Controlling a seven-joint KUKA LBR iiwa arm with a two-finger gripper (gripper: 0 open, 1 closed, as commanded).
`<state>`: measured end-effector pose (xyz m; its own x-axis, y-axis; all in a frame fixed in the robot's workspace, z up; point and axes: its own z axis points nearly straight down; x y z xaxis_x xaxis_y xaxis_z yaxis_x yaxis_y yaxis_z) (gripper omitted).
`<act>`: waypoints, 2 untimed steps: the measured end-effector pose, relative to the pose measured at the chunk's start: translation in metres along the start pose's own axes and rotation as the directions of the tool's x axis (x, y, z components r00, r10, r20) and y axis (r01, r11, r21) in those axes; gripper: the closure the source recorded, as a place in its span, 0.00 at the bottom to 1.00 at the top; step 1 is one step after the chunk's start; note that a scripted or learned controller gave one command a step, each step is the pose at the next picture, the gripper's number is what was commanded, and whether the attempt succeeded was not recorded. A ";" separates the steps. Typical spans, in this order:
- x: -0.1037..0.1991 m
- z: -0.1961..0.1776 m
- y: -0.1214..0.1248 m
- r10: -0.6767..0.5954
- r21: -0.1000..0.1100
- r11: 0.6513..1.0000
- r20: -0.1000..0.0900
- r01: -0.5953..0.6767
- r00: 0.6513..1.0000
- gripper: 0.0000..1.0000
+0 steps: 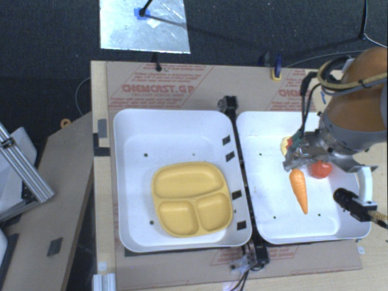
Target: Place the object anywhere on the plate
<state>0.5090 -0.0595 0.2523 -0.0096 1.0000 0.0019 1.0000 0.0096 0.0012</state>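
Dark carpeted floor surrounds a bench topped w/ a protective-film sheet (182, 80) printed "CHEMCAST GP" in red, readable at upper left and repeated, partly hidden, at upper right; no other legible text. Two white bins sit side by side: left bin (130, 162) holds a yellow three-compartment plate (191, 197), right bin (267, 223) holds a toy carrot (299, 190), a red round item (321, 169) — likely a tomato — and a small yellowish piece (285, 144) near the wrist. Gripper (301, 156) is low in the right bin, directly above the carrot's thick end, approx. touching it; whether the jaws are wide, narrow or closed on anything cannot be told from this angle. Carrot lies flat on the bin floor, tip pointing toward the near rim, well apart from the plate. Judged step: the pick phase, w/ grasp not confirmed. Next move calls for a secure closure on the object, a lift clear of the divider between the bins, then travel left — release anywhere over the plate suffices. A silvery square sheet (144, 16) lies on the floor beyond the bench.
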 end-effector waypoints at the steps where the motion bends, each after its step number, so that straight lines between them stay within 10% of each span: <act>1: 0.054 0.002 -0.004 -0.001 0.000 1.000 0.000 0.001 1.000 1.00; 2: 0.113 0.000 0.000 -0.002 -0.001 1.000 0.000 0.002 1.000 1.00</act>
<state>0.5075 0.0538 0.2525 -0.0111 0.9999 0.0019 0.9999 0.0111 0.0018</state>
